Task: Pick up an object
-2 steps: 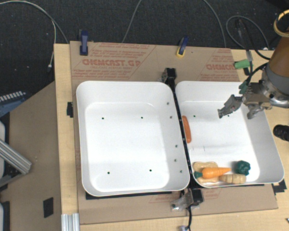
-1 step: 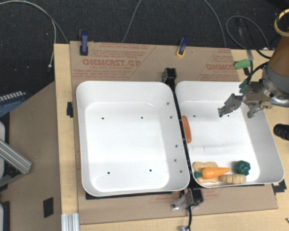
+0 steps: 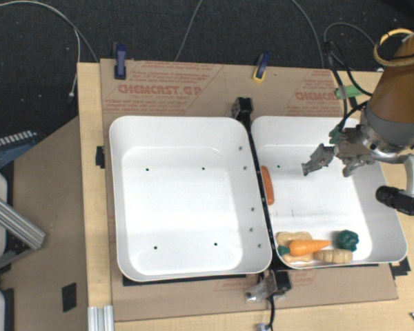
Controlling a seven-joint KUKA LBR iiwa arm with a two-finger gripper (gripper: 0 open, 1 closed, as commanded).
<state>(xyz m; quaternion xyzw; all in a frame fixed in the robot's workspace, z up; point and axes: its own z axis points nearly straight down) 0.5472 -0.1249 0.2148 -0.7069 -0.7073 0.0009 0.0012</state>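
Gripper (image 3: pixel 333 163) hanging over the upper part of the right bin (image 3: pixel 372 205), fingers spread, nothing between them. One dark finger (image 3: pixel 317 161) angled left, the other (image 3: pixel 353 164) nearer the wrist. Well apart from every object below.

Orange sausage-like piece (image 3: pixel 268 185) lying lengthwise against the right bin's left wall, beside the divider. Along the near edge, a cluster: carrot (image 3: pixel 308 247), a pale rounded piece (image 3: pixel 290 238) behind it, a tan lump (image 3: pixel 334 256) and a dark green object (image 3: pixel 347 239), all touching or nearly so. Left bin (image 3: pixel 124 198) beside it.

Risks, as judged: sausage piece hard against the wall, little room for a finger on that side, likely slip or a scrape on the rim. Cluster crowded into the corner; closing there could catch two things or push all of them aside.

Hard to make out: identity of the pale and tan pieces; wrist partly cut off at the frame's right; exact finger height over the floor.
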